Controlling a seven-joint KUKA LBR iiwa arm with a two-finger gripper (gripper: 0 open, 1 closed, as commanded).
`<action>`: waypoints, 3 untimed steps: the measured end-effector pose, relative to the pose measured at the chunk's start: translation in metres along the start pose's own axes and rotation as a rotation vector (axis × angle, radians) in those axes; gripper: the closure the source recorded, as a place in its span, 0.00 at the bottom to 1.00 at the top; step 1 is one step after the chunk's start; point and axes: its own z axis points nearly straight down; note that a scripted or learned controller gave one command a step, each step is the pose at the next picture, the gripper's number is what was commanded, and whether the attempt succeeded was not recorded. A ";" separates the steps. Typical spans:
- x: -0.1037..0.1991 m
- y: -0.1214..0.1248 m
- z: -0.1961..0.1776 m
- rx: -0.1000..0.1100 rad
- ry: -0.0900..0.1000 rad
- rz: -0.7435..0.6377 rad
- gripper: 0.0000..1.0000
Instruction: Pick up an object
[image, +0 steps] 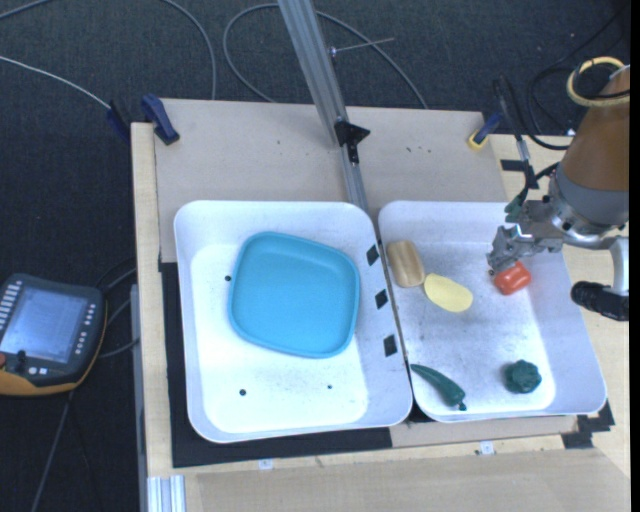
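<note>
Pincer (507, 262) seen low in right bin (575, 345), near far rim, touching red object (513, 279); finger state cannot be told. Bare floor lies mid-bin; tan counter (250, 150), dark carpet beyond.

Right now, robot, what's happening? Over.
Gripper low in right bin, right over red thing. No grab seen. Yellow thing beside it, apart.

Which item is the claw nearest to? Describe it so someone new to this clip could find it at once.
Look in the right bin, toward its far right side, just below the claw. There sits a small red-orange block. It is the only red item there; the others are a tan piece, a yellow piece and two dark green ones.
</note>
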 end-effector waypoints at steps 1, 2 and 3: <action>-0.003 -0.009 -0.052 -0.001 0.000 0.000 1.00; 0.047 -0.014 -0.040 0.004 0.002 -0.004 1.00; 0.097 -0.015 -0.048 0.003 0.002 -0.004 1.00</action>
